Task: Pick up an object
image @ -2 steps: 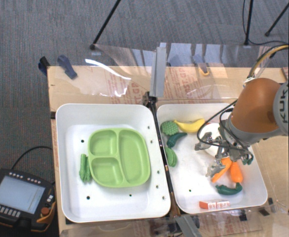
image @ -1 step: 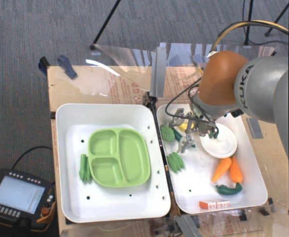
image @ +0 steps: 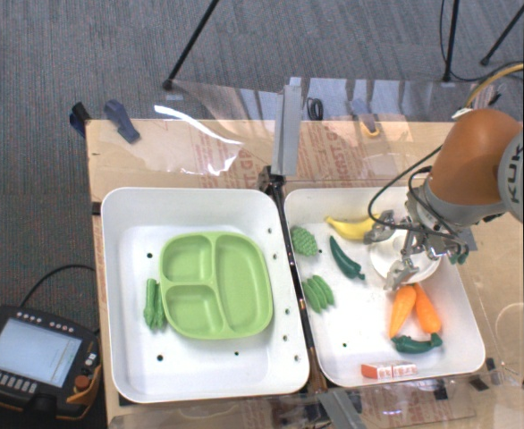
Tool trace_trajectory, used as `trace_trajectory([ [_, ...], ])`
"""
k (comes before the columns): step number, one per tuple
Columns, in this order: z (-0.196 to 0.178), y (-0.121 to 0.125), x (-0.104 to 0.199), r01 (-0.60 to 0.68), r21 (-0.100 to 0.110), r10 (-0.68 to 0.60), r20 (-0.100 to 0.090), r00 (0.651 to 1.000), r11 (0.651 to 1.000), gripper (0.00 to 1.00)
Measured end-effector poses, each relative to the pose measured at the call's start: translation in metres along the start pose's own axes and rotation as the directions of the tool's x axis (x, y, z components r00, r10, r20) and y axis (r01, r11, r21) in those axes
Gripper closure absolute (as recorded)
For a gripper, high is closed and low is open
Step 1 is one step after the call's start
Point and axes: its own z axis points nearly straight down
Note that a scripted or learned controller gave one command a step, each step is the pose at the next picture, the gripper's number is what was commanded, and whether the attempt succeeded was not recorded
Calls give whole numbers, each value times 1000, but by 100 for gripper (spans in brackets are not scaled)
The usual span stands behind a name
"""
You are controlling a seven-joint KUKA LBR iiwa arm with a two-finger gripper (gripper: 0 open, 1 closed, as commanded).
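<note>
My gripper point(image: 398, 254) hangs over the right bin point(image: 333, 365), reaching in from the right below the orange wrist band. It is open, with nothing between its fingers, above a small white plate point(image: 383, 256). Just left of it lie a yellow banana point(image: 351, 228) and a dark green pepper point(image: 345, 258). Two orange carrots point(image: 414, 309) lie directly below the gripper, with a curved green bean pod point(image: 416, 344) under them. Two leafy green pieces point(image: 304, 240) point(image: 319, 292) sit along the bin's left wall.
The left bin point(image: 128, 365) holds a light green divided plate point(image: 215, 285) and a green pea pod point(image: 154, 304) beside it. A small red and white packet point(image: 388, 371) lies at the right bin's front edge. A pendant screen point(image: 31, 353) sits off the bench at lower left.
</note>
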Motion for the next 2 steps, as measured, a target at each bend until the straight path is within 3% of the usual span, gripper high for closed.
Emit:
trace_trajectory([
  [1, 2, 22, 93, -123, -3, 123, -3, 992, 992, 0],
  [2, -9, 24, 90, -116, -4, 116, 0, 993, 993, 100],
])
